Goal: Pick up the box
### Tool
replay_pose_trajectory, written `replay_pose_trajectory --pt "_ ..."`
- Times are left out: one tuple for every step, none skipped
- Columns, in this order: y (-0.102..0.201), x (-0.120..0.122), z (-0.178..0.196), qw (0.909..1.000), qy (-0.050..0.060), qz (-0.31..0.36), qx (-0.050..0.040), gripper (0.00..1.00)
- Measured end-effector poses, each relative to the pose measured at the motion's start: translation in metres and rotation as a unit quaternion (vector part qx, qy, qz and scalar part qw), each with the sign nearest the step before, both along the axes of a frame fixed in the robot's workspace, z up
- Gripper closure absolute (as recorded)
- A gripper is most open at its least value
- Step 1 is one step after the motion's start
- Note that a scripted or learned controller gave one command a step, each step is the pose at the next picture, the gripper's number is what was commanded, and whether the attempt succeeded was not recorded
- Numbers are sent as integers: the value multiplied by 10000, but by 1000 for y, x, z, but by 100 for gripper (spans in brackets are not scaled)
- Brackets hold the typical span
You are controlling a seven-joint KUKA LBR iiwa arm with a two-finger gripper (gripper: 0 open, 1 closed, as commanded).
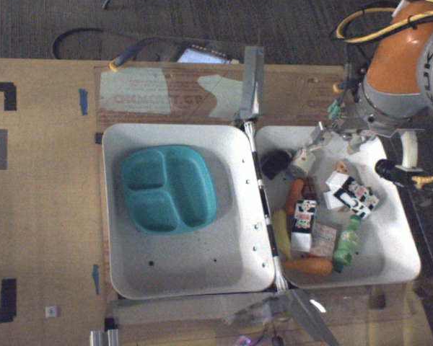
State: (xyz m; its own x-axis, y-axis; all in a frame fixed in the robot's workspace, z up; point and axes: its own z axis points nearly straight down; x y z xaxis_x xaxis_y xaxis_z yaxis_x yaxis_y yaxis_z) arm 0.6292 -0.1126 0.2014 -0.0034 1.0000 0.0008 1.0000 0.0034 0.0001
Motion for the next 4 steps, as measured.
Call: replay_pose_trajectory --pt "-48 -6 -7 9998 2 215 -4 0" --pt "-3 1 -85 9960 -128 881 -13 0" --pt "-71 -51 -98 9815 -9 1913 -3 0" --pt "-12 -31 -107 9947 -93 1021 -42 0"
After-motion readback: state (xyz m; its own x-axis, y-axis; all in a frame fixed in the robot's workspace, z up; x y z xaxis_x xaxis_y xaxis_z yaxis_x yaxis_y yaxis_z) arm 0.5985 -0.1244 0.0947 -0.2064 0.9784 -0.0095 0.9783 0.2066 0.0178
